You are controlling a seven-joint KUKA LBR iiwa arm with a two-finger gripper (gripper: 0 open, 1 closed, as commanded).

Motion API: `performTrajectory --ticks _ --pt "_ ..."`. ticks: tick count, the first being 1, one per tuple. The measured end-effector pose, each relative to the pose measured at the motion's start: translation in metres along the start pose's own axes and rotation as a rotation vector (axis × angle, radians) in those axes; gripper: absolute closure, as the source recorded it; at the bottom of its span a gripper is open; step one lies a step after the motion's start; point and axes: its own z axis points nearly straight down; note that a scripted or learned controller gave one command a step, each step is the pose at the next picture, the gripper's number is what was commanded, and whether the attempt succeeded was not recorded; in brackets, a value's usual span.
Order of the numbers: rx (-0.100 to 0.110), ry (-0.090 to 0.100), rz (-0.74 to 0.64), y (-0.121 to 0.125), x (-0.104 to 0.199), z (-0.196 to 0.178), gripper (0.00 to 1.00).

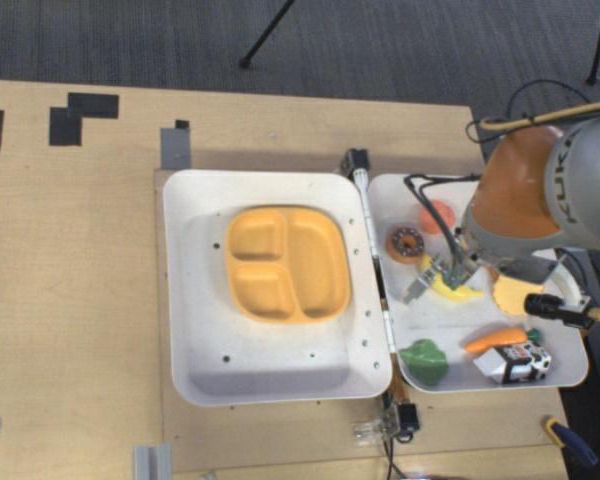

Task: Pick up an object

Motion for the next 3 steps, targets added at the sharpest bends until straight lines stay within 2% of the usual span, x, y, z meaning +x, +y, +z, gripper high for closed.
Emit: performTrajectory --ticks 1,2,3 --pt "-0.014 -0.012 0.076 -0.023 0.016 -0.001 0.0" --pt "0.002 0.007 0.174 0.004 -0.01 0.001 0.0" --pt "-0.005 0.008 0.17 0.008 -0.01 -0.01 1.0"
